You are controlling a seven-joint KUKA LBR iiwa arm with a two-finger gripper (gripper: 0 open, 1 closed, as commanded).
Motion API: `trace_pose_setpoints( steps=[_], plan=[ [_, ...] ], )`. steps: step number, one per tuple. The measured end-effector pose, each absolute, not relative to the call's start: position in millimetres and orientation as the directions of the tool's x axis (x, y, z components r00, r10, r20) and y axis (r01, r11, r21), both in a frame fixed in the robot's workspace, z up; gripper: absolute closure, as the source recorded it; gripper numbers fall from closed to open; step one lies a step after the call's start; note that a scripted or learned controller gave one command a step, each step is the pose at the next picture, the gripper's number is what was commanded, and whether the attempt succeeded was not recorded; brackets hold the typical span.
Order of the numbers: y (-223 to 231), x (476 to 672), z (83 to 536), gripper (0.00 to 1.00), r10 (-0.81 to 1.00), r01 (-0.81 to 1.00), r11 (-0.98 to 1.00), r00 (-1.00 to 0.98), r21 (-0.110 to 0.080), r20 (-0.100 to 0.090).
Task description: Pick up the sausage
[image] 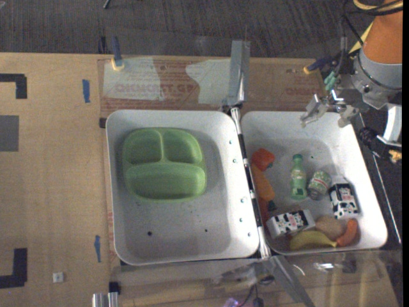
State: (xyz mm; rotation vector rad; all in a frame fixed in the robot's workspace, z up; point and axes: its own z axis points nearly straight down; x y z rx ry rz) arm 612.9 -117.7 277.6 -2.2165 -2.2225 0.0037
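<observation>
Sausage (348, 233) lies in the near right corner of the right bin (374, 190), reddish-orange, tilted, its lower end beside a yellow banana (312, 240) and touching or just beside a tan rounded item (330, 225). Claw (327, 110) hangs over the far edge of the right bin, well apart from the sausage; fingers spread open, nothing between them. Also in the right bin: two cow-patterned cartons, one (289, 222) near the front, one (343, 200) further right; a green bottle (298, 176) upright near the middle; a small round can (318, 185) just beside it; an orange carrot (262, 187) along the left wall; a red item (262, 158) at its far end. Left bin (128, 235) holds a green divided tray (164, 164), set toward the far side. Both bins sit side by side on the desk (51, 190).
</observation>
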Motion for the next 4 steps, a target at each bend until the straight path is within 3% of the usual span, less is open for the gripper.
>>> trace_pose_setpoints(
  steps=[1,2,3,4],
  plan=[
    [-61.3,666.5,187.0,0.0,0.994,0.994,0.109,-0.109,-0.005,0.001],
    [-102.0,658.7,189.2,0.0,0.999,0.999,-0.034,0.034,-0.004,0.0],
    [-98.9,667.8,88.7,0.0,0.977,0.977,0.214,-0.214,0.001,0.0],
    [-100.1,646.7,85.9,0.0,1.0,1.0,0.017,-0.017,0.003,0.001]
  ],
)
